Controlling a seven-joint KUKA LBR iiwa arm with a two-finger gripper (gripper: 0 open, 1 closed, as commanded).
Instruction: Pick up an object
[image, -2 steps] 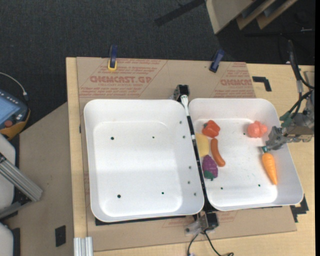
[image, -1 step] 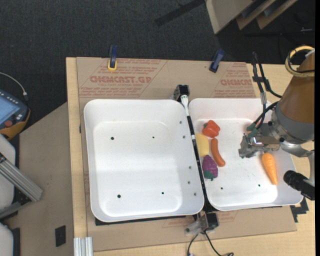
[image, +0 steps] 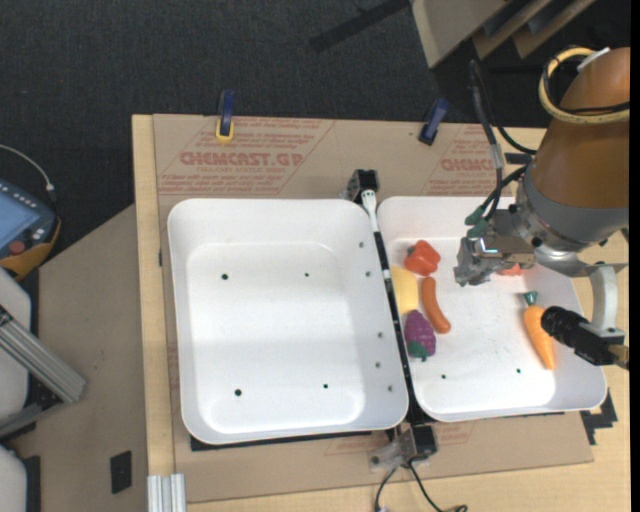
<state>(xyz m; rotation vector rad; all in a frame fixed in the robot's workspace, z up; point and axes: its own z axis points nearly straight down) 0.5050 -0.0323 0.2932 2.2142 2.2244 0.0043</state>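
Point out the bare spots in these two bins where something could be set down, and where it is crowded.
The left bin is bare floor wall to wall. In the right bin, the free patch lies between the purple toy and the carrot, toward the near wall. Crowded: along the divider, with the red pepper and sausage, and under the gripper.

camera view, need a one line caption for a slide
KUKA arm's gripper hovers over the right bin beside toy vegetables: red pepper, purple eggplant, carrot.
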